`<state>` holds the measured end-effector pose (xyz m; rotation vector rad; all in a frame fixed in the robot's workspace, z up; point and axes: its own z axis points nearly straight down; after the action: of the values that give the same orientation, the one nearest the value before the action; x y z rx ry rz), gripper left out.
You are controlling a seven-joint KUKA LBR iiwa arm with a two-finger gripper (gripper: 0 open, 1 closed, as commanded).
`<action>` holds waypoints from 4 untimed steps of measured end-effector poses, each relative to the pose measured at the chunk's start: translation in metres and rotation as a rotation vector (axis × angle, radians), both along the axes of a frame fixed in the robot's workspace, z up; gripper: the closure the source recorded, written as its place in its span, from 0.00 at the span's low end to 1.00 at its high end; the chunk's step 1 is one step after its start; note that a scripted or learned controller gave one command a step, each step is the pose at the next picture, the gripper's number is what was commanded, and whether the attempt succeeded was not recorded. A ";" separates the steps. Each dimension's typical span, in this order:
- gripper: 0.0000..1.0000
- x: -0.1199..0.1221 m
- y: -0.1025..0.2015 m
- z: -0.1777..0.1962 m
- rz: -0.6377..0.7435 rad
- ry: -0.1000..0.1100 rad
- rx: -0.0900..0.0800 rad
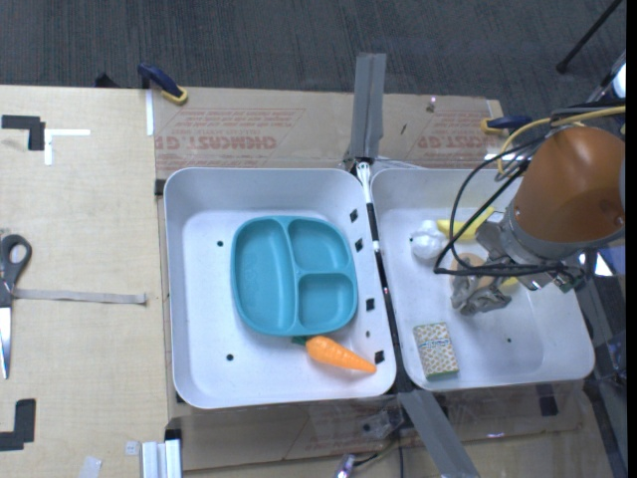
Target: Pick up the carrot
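Note:
An orange carrot [339,356] with a small green top lies on the floor of the left bin [194,297], near its front right corner, just below the teal divided plate [296,274]. My gripper [480,295] is over the right bin [557,357], well to the right of the carrot and apart from it. It hangs low beneath the orange band of the arm [572,187], close to some small objects in that bin. Nothing from the left bin is between its fingers.
The right bin holds a white object [426,242], a yellow piece [466,227] and a small patterned sponge [436,351] at the front. A divider wall [376,267] separates the two bins. Scissors [10,267] lie on the bench at far left.

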<state>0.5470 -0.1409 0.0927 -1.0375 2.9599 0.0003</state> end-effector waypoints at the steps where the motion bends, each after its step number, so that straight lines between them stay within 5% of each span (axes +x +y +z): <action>1: 1.00 0.027 -0.015 0.001 0.415 -0.002 -0.001; 2: 1.00 0.026 -0.021 0.001 0.823 -0.002 -0.003; 3: 1.00 -0.066 0.022 0.000 1.006 0.001 -0.003; 4: 1.00 -0.034 -0.012 -0.001 1.515 -0.002 -0.003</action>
<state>0.5129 -0.1528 0.0921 -2.7883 1.4382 0.0008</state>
